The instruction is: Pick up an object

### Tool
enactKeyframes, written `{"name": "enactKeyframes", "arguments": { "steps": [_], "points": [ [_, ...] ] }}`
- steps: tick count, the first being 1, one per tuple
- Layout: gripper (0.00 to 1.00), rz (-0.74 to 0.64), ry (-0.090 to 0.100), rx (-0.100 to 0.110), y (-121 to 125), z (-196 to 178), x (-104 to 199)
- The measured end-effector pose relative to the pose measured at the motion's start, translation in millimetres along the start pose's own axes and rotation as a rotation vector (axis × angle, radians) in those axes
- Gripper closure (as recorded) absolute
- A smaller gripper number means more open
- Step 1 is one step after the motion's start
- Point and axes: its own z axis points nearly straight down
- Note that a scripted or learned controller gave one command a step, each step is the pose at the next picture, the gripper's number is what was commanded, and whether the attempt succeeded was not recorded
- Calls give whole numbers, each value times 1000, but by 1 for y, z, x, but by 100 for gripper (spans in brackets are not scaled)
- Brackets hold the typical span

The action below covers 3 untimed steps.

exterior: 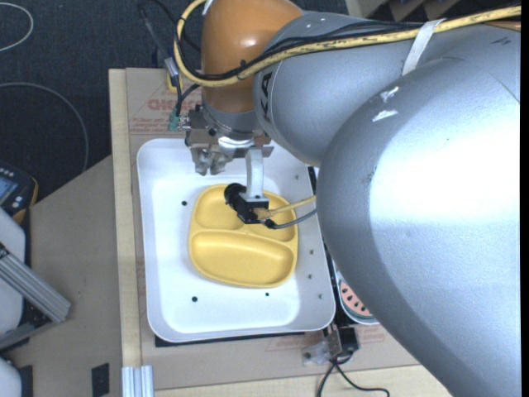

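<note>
— What is hidden or hard to make out?

— Everything to the right of the white bin [161, 246] is covered by the grey arm [413, 180]. Only the edge of a round thing with reddish stripes [355, 302] can be seen under it. The gripper [211, 165] is seen from above, over the bin's far end, and whether it is open or closed cannot be told. Nothing is seen held in it.

— And the surface and the room?

— The bin is set on a brown bench [124, 222]. Beyond it, dark floor [58, 56] is seen, with thin pale cables [78, 114] looped across it.

— Where is the thing to be picked?

— A yellow divided dish [240, 251] lies in the middle of the bin, just nearer than the gripper. A few small dark dots [194, 298] are scattered around it on the bin's floor. An aluminium rail [37, 292] lies at the left edge, well apart from the bin.
</note>
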Motion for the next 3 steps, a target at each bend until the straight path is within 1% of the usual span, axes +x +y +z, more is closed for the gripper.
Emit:
{"name": "enactKeyframes", "arguments": {
  "steps": [1, 2, 3],
  "points": [
    [100, 0, 4, 0, -98, -115, -11],
    [100, 3, -1, -3, 22, -49, -3],
    [100, 1, 6, -18, 12, -231, -10]
  ]
}}
